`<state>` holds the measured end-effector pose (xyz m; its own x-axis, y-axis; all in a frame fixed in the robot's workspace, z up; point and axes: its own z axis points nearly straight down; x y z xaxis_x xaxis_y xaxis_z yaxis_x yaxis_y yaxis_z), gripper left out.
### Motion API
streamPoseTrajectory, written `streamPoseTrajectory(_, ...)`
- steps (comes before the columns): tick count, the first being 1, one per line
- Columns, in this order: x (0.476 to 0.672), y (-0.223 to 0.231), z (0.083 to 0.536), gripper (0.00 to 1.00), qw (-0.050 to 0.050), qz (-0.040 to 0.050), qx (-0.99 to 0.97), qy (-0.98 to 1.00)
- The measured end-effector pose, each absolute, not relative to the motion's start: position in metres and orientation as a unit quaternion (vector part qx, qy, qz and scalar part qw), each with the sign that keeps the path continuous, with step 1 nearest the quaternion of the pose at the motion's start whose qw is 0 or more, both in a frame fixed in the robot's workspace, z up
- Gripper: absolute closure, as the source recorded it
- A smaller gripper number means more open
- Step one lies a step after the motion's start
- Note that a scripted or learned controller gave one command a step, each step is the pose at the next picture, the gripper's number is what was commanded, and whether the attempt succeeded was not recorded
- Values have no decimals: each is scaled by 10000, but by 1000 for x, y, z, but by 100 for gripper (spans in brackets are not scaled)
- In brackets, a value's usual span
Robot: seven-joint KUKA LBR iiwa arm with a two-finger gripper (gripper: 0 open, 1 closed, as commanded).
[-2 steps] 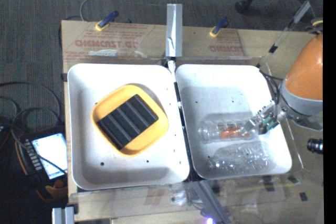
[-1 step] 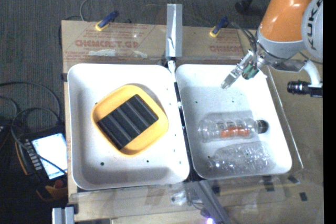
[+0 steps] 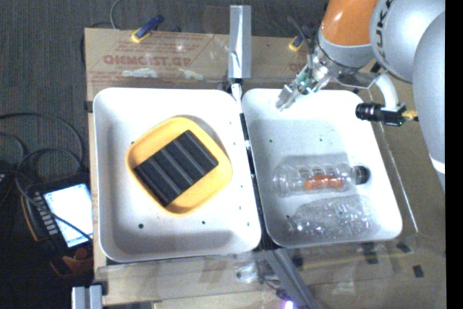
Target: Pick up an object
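My gripper [image 3: 293, 92] hangs over the far edge of the right shallow white bin [image 3: 376, 155]; I cannot tell its state. Well to its left lies the yellow-rimmed black ribbed tray [image 3: 179, 164]; nearer me, two clear plastic bottles [image 3: 322, 179], likely easiest targets.

Arm reaches in — gripper [image 3: 293, 92] angled downward.

Legible text, two items. Arm [image 3: 405, 18]: black letters "KU" on the grey housing beside the orange band (remaining letters curve out of sight). Cardboard sheet [image 3: 152, 61] behind the bins: faint red print, roughly "CHEMIST…", last part blurred, not readable.
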<state>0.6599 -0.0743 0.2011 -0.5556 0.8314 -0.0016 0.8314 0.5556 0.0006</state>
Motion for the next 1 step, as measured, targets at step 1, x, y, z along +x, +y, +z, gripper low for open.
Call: streamPoseTrajectory(1, 660, -75, 201, 0, 10, -4, 4716, 8818)
